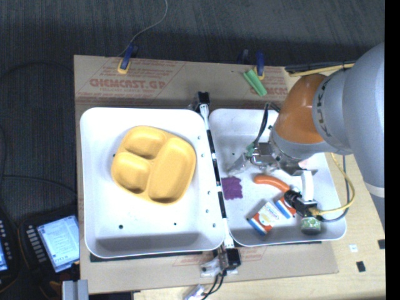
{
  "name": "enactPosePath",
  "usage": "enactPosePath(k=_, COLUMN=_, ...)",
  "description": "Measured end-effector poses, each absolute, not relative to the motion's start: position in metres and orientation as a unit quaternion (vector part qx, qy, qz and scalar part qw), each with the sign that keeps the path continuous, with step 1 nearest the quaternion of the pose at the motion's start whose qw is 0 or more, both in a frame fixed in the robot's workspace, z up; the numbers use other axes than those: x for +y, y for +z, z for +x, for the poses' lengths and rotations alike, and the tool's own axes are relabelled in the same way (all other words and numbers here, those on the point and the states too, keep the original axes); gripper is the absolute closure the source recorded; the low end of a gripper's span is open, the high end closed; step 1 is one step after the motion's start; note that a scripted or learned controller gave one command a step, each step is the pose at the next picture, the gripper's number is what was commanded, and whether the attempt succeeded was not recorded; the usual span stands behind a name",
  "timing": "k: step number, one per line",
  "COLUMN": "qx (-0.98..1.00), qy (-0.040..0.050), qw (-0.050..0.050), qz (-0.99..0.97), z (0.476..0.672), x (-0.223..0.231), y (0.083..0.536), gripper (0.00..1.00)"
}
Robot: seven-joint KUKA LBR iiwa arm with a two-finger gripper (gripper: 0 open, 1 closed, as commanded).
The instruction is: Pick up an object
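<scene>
My gripper hangs low over the right bin, in its left half, with the grey arm and its orange band reaching in from the right. Just below the gripper a small purple object lies on the bin floor, apart from the gripper. An orange curved object lies to the right of it, partly under the wrist. A small white, blue and orange box rests near the bin's front wall. A small green object sits in the front right corner.
The left bin holds a big yellow lumpy object in its middle. Both bins stand on a cardboard sheet with blue clips and a green clip at its far edge. A lit screen sits at the lower left.
</scene>
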State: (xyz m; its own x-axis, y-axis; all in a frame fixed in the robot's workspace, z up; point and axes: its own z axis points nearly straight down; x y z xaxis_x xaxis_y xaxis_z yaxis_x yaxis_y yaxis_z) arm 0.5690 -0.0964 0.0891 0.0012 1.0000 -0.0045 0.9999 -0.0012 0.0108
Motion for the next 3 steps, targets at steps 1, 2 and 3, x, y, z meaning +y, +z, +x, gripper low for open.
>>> enactPosePath(k=1, qx=0.707, qy=0.0028, qw=0.006, qz=0.707, z=0.524, x=-0.134, y=0.089, gripper=0.0)
enactPosePath(k=2, qx=0.706, qy=0.0037, qw=0.009, qz=0.708, z=0.489, x=-0.1, y=0.089, gripper=0.0)
enactPosePath(k=3, qx=0.706, qy=0.0042, qw=0.008, qz=0.708, z=0.49, x=-0.1, y=0.1, gripper=1.0)
